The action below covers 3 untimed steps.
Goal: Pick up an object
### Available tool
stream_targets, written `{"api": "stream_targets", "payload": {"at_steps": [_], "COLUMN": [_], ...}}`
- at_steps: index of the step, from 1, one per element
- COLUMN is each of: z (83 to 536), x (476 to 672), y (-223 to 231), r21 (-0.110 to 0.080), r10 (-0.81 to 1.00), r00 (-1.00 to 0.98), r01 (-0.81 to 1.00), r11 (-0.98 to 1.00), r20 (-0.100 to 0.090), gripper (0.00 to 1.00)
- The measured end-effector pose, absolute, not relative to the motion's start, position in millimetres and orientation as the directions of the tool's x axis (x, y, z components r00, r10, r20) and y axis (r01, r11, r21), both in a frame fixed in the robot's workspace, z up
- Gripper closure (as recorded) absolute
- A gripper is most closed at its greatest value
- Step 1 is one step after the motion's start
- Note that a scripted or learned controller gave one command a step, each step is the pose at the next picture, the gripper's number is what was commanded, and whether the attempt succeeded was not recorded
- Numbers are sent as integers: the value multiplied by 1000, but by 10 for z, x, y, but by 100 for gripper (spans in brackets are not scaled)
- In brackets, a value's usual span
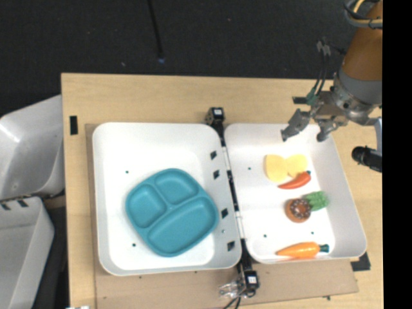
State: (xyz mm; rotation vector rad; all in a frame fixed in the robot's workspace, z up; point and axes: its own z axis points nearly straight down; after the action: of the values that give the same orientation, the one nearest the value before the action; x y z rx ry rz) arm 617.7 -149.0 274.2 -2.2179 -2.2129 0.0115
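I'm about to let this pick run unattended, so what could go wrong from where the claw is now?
The claw hangs over the right bin's far rim, so a straight descent might strike the rim rather than a toy. The yellow piece and red pepper touch, and so do the donut and green piece, so a grab may catch two or push one aside. The carrot lies against the near wall, leaving little room for a finger.

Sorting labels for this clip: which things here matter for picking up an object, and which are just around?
Job: gripper, open, nothing between its fingers; yellow piece; chili; donut; green piece; carrot; right bin.

Just around: blue tray; left bin.
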Motion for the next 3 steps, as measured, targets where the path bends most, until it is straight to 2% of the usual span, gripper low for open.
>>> {"api": "stream_targets", "payload": {"at_steps": [1,3], "z": [2817,1573], "x": [6197,6255], "y": [-1487,-1532], "r21": [1,-3], "r10": [1000,1000], "r00": [0,3], "r01": [1000,1000], "r11": [0,-3], "r20": [0,-1], "gripper": [0,0]}}
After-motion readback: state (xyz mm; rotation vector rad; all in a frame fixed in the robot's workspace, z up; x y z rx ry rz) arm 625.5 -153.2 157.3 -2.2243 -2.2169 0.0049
